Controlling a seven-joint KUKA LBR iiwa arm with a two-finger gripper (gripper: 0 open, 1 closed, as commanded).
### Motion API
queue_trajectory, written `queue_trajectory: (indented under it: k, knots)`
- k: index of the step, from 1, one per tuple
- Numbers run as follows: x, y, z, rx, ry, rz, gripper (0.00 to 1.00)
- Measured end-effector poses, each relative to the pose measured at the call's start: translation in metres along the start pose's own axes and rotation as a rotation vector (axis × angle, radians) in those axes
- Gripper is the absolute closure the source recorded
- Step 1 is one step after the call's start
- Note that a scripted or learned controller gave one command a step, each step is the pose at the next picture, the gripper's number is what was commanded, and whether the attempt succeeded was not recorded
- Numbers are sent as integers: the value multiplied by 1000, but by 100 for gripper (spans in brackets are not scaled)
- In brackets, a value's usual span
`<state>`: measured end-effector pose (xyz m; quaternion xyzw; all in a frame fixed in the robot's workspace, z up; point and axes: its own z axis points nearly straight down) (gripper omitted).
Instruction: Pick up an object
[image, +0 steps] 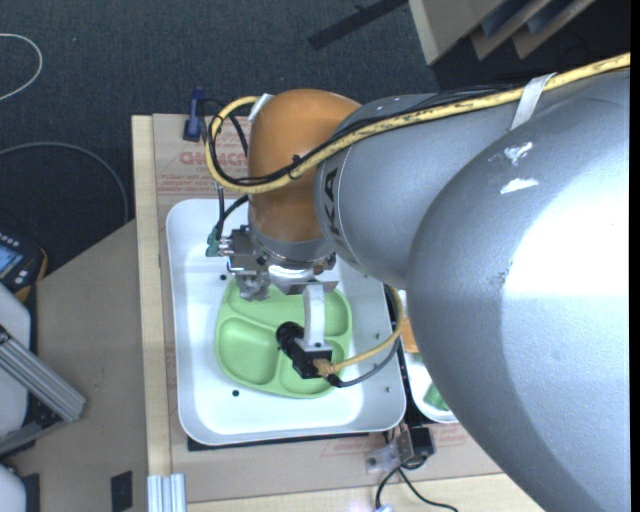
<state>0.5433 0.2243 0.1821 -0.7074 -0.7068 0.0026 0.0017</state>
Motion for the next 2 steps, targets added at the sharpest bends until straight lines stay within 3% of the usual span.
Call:
queue_trajectory:
  k: [1,2]
  knots:
    - [0,-42,-13,0,1,-1,100]
    - [0,-4,-42,-11,2,-1,100]
